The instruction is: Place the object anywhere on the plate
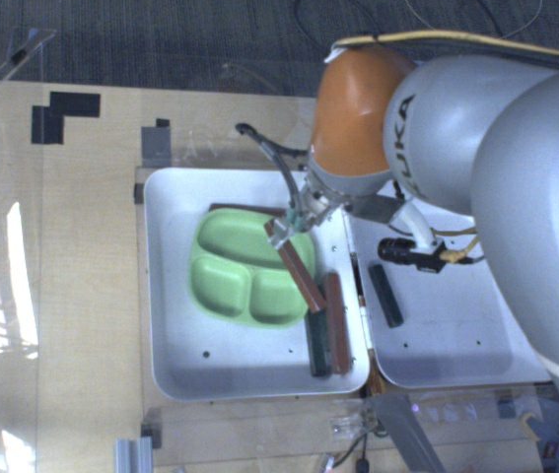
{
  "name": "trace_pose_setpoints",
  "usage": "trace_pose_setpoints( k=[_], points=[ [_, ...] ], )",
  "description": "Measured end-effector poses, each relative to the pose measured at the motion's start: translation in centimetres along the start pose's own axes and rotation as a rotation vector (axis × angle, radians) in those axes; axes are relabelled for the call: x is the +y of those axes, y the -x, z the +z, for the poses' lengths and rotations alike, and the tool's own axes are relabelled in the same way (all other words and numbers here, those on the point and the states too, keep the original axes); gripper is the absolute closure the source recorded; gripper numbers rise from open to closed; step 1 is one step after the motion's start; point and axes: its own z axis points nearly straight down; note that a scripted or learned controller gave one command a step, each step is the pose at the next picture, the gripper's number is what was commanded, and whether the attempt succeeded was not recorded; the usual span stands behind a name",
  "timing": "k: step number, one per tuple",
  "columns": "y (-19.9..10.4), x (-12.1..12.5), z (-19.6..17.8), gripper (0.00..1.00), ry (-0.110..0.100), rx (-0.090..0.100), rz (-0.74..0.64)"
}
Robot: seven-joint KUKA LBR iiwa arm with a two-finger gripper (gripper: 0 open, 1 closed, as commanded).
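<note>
Camera view, from above: two shallow white bins sit side by side on the pale wooden surface (72, 294). The left bin (175, 363) holds a green divided plate (235, 274), leaving open white floor along its left and bottom walls. The arm (437, 126) reaches in from the right, its end effector (289, 227) over the plate's upper right rim, pinching the upper end of a long brown stick (301, 276) that slants down across the plate's right edge. Two more sticks, one dark (317, 345) and one brown (338, 325), lie along the left bin's right wall. The right bin (456, 353) holds a short dark bar (385, 295) near its left wall.
</note>
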Motion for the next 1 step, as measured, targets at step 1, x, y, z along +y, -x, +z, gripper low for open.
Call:
trace_pose_setpoints(
  k=[1],
  points=[
    [0.15,-0.09,-0.01,0.0,-0.001,-0.002,0.001]
  ],
)
